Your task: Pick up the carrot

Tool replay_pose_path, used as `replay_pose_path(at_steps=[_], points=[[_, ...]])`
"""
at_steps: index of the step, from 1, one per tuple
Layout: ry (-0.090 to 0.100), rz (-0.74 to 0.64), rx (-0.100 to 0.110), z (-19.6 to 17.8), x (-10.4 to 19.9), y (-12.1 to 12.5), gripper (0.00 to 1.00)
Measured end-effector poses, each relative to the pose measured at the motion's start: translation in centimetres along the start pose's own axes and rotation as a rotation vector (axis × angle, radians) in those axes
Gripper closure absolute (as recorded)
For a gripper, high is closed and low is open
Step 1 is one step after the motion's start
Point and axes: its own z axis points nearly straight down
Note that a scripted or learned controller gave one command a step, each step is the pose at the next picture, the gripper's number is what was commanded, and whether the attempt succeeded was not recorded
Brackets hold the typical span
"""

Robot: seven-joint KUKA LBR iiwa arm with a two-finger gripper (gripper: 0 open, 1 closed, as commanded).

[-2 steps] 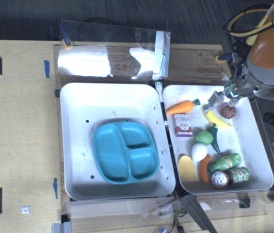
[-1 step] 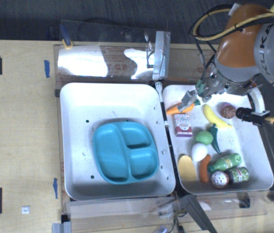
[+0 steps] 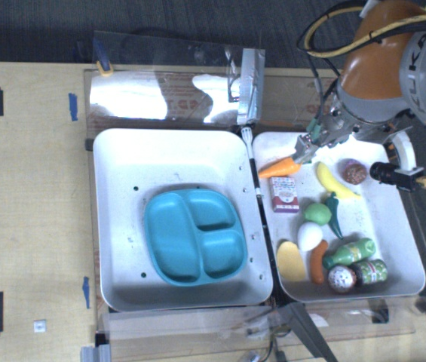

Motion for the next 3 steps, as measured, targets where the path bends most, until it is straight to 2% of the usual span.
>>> replay_pose_path(at_steps=[1, 2, 3], points=[[0.0, 0.0, 0.001, 0.1, 0.0, 0.0, 0.0], [0.005, -0.084, 0.009, 10.8, -5.2, 2.1, 0.0], [-0.002, -0.086, 0.0, 9.6, -5.2, 2.3, 1.0]])
